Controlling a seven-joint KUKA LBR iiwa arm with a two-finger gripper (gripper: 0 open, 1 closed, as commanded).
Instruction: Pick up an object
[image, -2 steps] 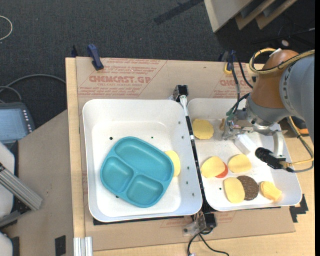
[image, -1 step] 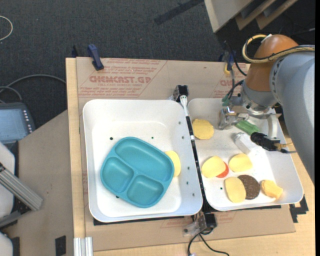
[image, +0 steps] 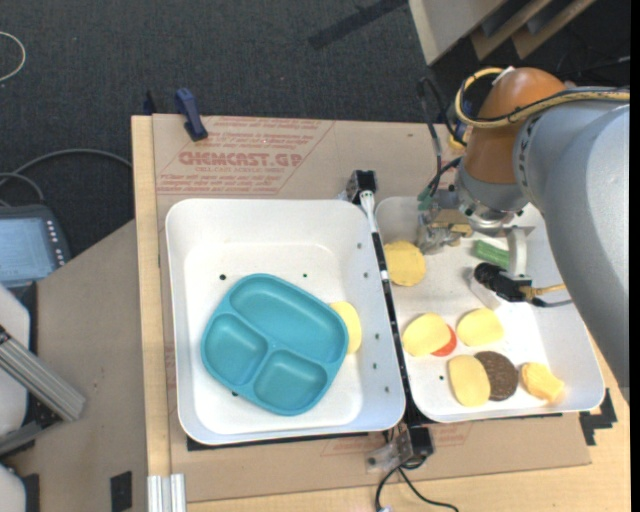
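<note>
My gripper hangs low over the far left part of the right bin. Just in front of it and slightly left lies a round yellow piece, close to the gripper's tip; I cannot tell whether they touch. A green item lies to the gripper's right, partly hidden by the wrist. Nearer the front of this bin lie several yellow pieces, among them one over a red piece, another and a third, plus a brown cookie.
The left bin holds a blue divided tray with a yellow piece tucked at its right edge. The wall between the bins runs just left of the round yellow piece. The arm covers the right bin's far right.
</note>
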